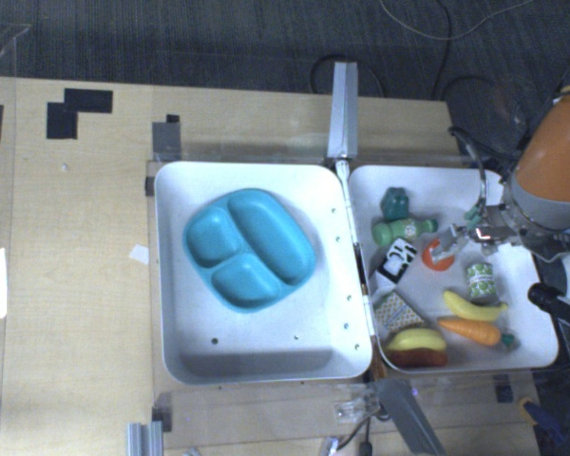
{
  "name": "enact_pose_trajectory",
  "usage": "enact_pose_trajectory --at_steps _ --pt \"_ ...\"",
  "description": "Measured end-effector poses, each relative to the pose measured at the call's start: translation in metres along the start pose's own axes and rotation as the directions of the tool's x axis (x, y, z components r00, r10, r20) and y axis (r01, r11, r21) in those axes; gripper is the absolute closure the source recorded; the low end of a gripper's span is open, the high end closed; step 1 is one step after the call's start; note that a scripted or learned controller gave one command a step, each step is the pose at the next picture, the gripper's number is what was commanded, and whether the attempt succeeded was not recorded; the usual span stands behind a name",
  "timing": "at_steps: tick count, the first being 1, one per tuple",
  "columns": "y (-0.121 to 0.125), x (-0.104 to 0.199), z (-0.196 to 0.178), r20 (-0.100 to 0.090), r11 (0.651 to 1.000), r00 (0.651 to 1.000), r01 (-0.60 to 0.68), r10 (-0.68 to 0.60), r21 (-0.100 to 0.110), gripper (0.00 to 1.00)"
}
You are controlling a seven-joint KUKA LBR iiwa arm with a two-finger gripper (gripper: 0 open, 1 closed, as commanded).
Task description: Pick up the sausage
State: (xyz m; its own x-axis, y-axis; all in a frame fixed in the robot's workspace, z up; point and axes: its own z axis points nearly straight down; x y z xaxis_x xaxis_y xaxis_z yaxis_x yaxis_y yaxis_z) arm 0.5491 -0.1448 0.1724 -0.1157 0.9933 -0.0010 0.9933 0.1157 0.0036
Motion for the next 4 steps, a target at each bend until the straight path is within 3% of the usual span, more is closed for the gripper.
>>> enact_pose_trajectory --at_steps 1,2,3,4 --pt "0.040 -0.029 0.083 0.004 0.999 0.999 0.049 -0.049 -0.009 0.00" --pt "0.043 -0.028 0.071 0.005 0.998 0.999 0.053 -0.053 -0.015 1.00" --pt "0.094 -0.029 0.085 0.001 0.999 0.999 -0.041 0.041 -0.005 1.00" --pt "0.097 -0.028 0.072 0.004 0.999 0.999 -0.035 0.035 -0.012 1.00"
